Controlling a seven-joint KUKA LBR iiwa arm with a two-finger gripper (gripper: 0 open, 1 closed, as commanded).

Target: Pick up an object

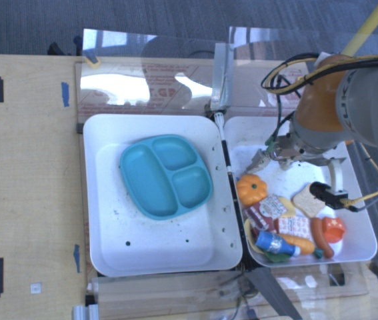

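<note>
My gripper (269,163) hangs over the upper part of the right bin (361,213), open, with nothing between its fingers. Just below and to its left lies an orange pumpkin (251,189). Along the bin's lower half sit a slice of bread (307,203), a red tomato (334,228), a sausage (321,238), a blue bottle (271,242), an orange carrot (299,247) and two printed packets (279,208). The gripper touches none of them.
The left bin (109,232) holds a blue divided plate (167,176) near its middle. A ridge (229,179) separates the two bins. Clear panels stand behind both bins. The arm's orange band (321,105) is above the right bin's back edge.
</note>
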